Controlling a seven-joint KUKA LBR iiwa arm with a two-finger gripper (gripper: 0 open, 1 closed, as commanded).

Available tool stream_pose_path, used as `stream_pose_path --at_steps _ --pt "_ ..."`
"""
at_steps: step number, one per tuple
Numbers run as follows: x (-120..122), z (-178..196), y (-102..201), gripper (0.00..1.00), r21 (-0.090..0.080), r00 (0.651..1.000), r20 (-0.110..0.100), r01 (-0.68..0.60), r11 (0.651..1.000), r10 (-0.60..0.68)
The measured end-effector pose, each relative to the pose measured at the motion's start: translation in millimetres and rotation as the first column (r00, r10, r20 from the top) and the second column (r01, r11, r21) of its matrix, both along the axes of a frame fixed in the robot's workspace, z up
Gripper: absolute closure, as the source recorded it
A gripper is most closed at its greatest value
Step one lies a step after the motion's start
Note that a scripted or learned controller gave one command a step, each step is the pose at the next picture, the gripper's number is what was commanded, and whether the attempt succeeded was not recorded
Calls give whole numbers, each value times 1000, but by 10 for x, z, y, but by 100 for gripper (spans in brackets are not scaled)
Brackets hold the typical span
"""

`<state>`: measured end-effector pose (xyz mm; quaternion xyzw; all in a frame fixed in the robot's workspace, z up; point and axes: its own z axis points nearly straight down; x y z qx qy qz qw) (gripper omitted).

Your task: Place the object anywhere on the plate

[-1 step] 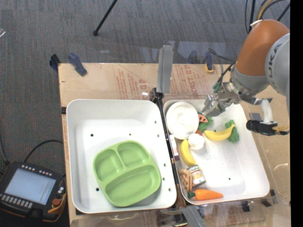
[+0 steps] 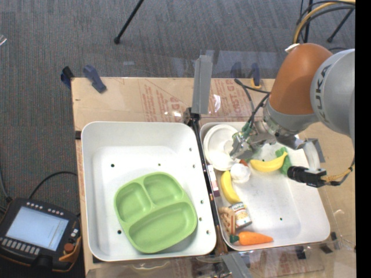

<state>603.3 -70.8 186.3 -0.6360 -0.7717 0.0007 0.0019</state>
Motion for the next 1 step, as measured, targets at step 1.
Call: stream_pose_path --at_steps 1 --pt "-429 -3 522 100 1 1000 -2 -1 1000 1"
